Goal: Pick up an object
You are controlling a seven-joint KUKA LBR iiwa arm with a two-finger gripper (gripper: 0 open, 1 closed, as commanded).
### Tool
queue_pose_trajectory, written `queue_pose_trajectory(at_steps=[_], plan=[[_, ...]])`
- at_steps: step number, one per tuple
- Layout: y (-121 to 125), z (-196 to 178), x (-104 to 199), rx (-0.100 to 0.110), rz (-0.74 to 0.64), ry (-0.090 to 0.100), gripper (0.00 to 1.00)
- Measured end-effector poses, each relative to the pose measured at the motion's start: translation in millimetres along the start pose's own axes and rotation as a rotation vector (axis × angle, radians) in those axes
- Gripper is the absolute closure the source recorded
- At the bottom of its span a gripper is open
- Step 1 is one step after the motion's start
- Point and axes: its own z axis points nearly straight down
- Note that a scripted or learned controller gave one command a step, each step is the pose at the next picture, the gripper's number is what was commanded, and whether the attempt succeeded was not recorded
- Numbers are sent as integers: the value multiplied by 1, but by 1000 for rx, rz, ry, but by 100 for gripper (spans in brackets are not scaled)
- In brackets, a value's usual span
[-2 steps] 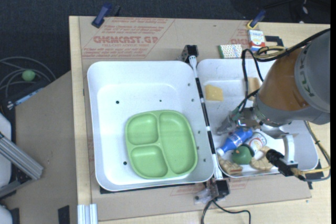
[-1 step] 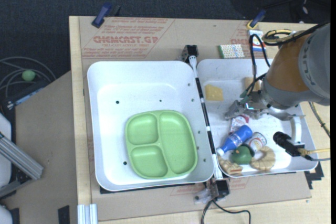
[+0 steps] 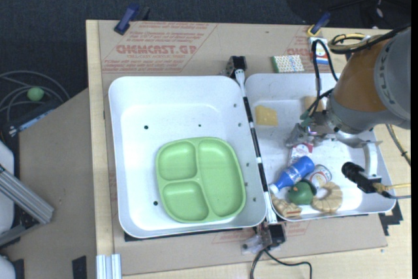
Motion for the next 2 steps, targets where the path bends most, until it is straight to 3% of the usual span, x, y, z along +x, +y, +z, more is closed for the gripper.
queue_pose_trajectory(at_steps=[1,2], plan=[[38,-91,69,0,-2,3,100],[-3,-136,105,5,-1,3,100]])
